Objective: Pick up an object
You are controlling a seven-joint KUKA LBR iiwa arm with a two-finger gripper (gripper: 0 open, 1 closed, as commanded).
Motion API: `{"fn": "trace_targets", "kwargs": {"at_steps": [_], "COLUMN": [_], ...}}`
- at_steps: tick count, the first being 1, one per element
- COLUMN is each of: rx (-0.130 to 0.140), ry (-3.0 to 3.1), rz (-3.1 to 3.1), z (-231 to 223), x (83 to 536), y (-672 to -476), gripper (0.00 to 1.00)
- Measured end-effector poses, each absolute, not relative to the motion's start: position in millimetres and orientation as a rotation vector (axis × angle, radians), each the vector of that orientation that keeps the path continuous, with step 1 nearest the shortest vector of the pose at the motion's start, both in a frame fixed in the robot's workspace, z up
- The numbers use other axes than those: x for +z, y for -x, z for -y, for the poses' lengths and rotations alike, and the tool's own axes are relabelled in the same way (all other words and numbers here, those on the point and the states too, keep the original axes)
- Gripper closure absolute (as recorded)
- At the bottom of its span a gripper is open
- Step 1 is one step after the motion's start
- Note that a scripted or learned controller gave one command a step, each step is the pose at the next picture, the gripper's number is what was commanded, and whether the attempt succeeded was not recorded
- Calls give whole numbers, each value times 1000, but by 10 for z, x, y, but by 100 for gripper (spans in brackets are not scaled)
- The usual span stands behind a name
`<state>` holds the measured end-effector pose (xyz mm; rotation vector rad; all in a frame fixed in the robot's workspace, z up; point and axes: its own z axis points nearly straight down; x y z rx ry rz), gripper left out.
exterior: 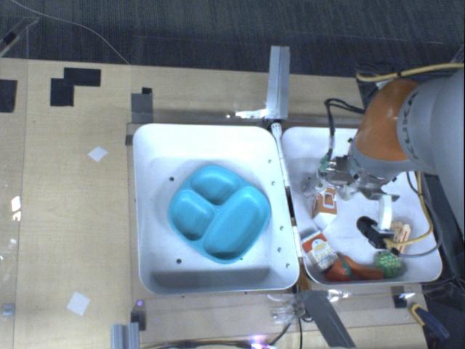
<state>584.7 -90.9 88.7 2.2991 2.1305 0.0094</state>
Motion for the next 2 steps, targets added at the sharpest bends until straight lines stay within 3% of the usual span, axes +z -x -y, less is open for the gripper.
{"fn": "trace_targets", "kwargs": {"at_steps": [1,2], "rx": [17,5], "ry": [-2296,-2289], "rz": [-2127,-2149], "z": [910,636], "x": [1010,1851], "y": [-5872,-5247], "gripper": [100,100]}}
